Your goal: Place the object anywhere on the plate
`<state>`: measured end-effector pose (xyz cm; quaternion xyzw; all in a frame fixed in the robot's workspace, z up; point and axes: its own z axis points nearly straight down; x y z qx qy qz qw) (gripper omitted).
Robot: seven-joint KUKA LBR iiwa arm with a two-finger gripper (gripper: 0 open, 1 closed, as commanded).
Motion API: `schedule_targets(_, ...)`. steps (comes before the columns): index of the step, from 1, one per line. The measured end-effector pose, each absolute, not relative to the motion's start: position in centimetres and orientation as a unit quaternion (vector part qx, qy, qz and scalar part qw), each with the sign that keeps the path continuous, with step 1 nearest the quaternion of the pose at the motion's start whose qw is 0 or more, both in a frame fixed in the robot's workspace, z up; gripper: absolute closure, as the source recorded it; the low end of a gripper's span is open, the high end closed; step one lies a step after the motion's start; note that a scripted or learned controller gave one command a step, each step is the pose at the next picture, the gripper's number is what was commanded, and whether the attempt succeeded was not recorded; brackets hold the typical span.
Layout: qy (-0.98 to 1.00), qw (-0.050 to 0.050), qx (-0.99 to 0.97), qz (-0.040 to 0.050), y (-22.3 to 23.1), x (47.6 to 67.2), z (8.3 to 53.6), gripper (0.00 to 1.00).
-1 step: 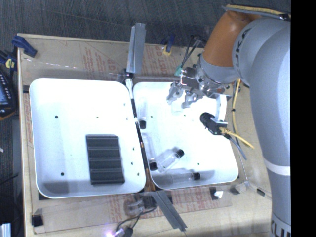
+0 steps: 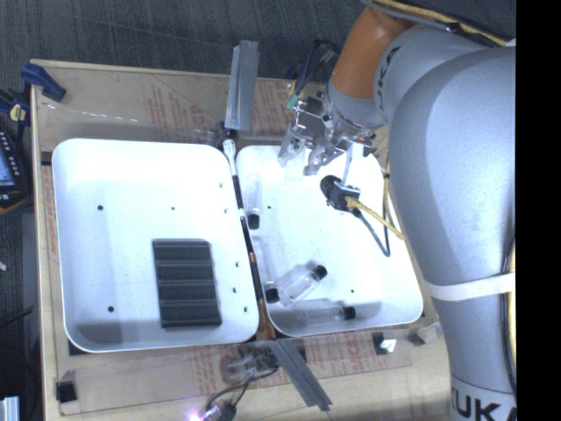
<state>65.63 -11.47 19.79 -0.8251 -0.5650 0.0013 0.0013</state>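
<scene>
Bench (image 2: 131, 103) of pale board seen from above at a slant, bearing two shallow white bins side by side. The left bin (image 2: 96, 174) holds a dark ribbed rectangular plate (image 2: 186, 282), lying flat in the near half of the bin. The right bin (image 2: 394, 301) holds several small clear objects: a clear bottle with a dark cap (image 2: 301, 281) lying on its side near the bin's near left corner, a thin clear tube with a dark tip (image 2: 326, 309) lying along the near wall, and a small dark piece (image 2: 253, 221) by the left wall. A large grey arm (image 2: 456, 165) with an orange band (image 2: 368, 46) reaches in from the right. Its gripper (image 2: 302, 158) hangs over the far end of the right bin, its two fingers (image 2: 287, 152) spread slightly apart with nothing between them. A black cable fitting (image 2: 335, 191) dangles just below the wrist. The bottle lies well apart from the gripper and from the plate.
</scene>
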Motion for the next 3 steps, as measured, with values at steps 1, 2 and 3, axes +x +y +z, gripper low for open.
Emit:
schedule_targets(1, -0.568, 0.002, -0.823, 0.0027, -5.9, 52.2, 19.1, 1.00)
schedule_targets(2, -0.254, 0.001, -0.967, 0.0008, 1.9, 51.1, 19.1, 1.00)
schedule_targets(3, -0.103, -0.001, -0.995, 0.0012, 4.1, 58.3, 19.1, 1.00)
